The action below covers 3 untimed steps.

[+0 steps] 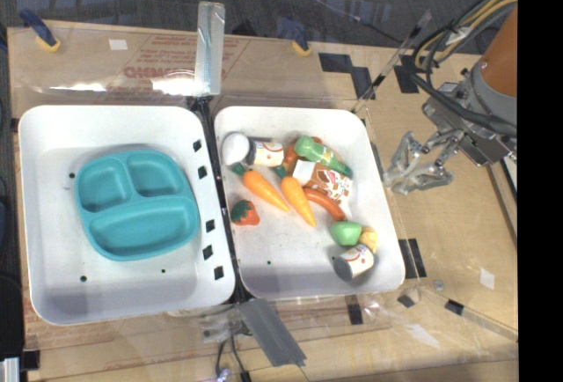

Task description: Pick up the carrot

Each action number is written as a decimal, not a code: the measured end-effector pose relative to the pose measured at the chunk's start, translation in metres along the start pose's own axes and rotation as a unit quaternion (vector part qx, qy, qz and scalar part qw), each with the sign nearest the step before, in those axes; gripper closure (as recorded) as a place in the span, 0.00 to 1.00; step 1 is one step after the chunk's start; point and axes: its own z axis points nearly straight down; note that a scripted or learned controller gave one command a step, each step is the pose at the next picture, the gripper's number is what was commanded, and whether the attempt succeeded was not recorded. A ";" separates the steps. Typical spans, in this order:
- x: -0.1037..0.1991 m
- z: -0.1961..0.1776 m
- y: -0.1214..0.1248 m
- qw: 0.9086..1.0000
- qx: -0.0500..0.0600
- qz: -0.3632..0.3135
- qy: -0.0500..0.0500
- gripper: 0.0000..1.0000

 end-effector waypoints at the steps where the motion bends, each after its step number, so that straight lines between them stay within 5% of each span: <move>1: 0.018 0.000 0.008 0.980 -0.001 -0.199 0.000 1.00; 2: 0.027 0.032 0.016 0.955 -0.001 -0.295 0.000 1.00; 3: 0.024 0.022 0.016 0.955 0.000 -0.298 0.000 1.00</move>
